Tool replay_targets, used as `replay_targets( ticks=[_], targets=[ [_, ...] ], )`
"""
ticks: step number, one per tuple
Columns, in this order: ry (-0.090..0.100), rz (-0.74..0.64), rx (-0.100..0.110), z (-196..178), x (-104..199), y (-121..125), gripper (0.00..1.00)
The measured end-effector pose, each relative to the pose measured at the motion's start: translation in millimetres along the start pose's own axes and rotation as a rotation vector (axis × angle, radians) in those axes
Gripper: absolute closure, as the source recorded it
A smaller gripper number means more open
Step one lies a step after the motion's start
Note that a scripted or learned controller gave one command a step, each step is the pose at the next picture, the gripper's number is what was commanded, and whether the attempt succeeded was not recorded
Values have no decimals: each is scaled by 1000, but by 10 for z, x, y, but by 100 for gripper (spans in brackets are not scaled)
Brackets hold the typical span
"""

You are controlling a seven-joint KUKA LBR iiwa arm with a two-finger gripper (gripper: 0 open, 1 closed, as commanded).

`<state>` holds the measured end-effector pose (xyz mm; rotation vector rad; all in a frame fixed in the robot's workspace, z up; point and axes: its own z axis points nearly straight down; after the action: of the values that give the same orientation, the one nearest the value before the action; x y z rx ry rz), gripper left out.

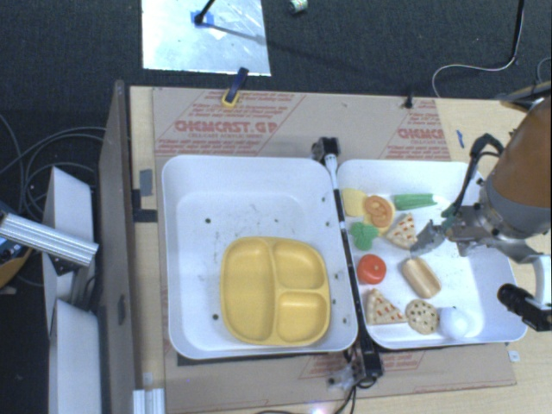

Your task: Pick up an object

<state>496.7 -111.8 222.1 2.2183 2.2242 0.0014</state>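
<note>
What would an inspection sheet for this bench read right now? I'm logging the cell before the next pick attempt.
Surface: cardboard-covered bench bearing two white bins.
Job's things: right bin holds toy food: tomato, hot dog, pizza slice, cookie.
Clutter: yellow divided tray in left bin.
Grippers: gripper low over right bin; jaws unclear.
Cables: black cables on floor, left.
Surroundings: silver sheet beyond bench.

1. The arm [528, 171] is reaching in from the right edge, its orange band facing the camera.
2. The gripper [429, 236] is pointing leftward and down, low over the bench, its metal fingertips blurred together.
</note>
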Motion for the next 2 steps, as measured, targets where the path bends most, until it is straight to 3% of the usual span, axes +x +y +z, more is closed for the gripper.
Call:
replay_targets(
  ticks=[2],
  targets=[
    [0, -4, -7, 1388, -122, 1357, 0]
  ],
)
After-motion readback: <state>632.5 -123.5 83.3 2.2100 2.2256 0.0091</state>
